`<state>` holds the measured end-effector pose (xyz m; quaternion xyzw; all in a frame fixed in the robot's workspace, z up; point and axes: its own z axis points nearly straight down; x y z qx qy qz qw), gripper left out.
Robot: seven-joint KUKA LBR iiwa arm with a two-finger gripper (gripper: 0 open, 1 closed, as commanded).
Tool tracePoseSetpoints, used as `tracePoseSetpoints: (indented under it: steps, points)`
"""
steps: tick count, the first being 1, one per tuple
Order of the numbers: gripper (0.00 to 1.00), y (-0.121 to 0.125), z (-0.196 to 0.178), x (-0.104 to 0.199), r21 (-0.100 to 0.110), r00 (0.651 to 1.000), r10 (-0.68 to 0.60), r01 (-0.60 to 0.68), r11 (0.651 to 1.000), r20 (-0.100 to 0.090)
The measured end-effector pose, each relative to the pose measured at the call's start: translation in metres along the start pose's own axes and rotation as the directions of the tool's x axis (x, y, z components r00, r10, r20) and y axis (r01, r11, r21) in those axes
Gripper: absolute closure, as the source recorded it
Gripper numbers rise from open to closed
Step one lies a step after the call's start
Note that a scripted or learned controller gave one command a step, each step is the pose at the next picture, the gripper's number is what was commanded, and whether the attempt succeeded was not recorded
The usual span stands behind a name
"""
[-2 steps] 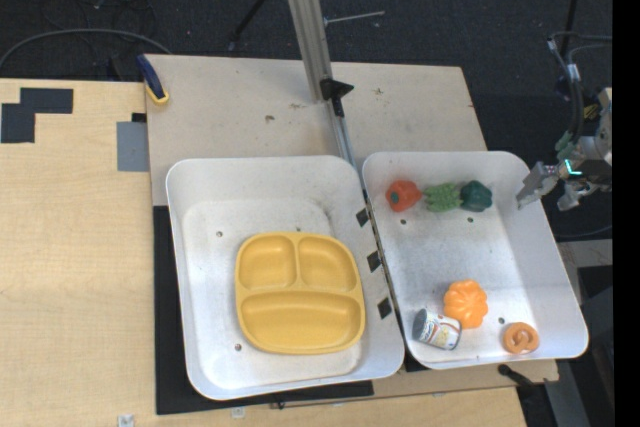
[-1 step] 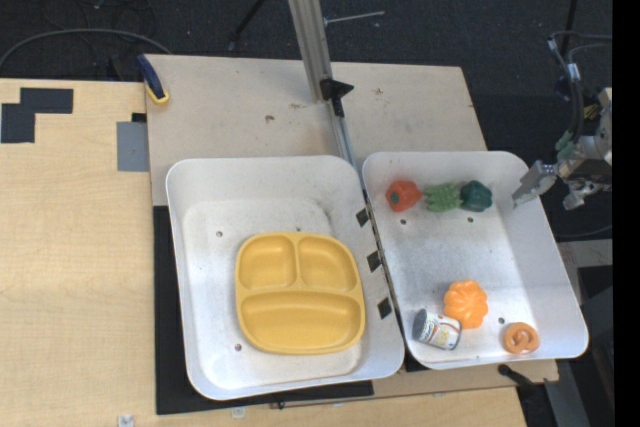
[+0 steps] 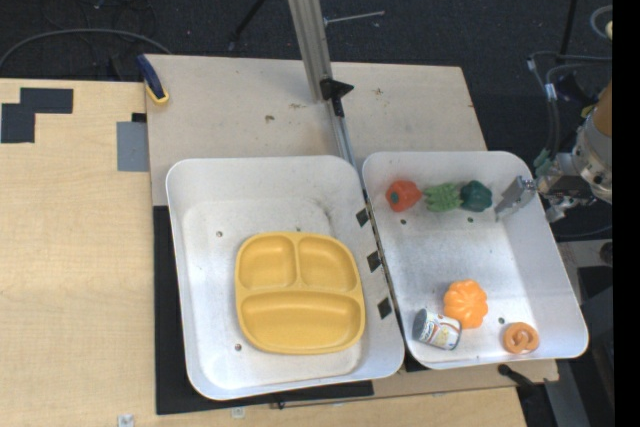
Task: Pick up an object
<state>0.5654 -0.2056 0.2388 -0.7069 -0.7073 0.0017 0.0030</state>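
Approach step, by the look of it — nothing picked yet. Claw at the right rim of the right bin, near its far corner, grey fingers angled down and leftward into the bin. Nothing visible between them; how far apart they stand, impossible to tell at this size.

Candidates all in the right bin. Along the far wall, a row of three: red tomato-like toy, light green leafy piece, dark green lump — the last just beside the claw, probably the nearest target. Toward the near wall: orange pumpkin-like toy, small can lying on its side touching or nearly touching it, and an orange ring, perhaps a doughnut, near the right corner.

Left bin with a yellow divided plate lying flat, well apart from the action.

Next move, as a judgement: centre over one item, drop low enough to straddle it, then close. Dark green lump awkward — close to the far wall and crowded by the leafy piece, so little room for a finger on that side.

Arm mostly beyond the right edge; only the wrist section in sight, reaching in over the table from the right.
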Motion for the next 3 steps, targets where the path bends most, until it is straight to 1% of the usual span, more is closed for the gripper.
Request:
tracePoseSetpoints:
  steps: [1,2,3]
  points:
    - [0.0,0.005,0.047,-0.005,0.0,1.0,0.001,-0.001,1.0,0.0]
    - [0.0,0.006,0.112,-0.005,0.001,1.0,0.001,-0.001,1.0,-0.001]
    - [1.0,0.006,0.098,-0.006,-0.003,1.0,0.002,-0.002,1.0,0.001]
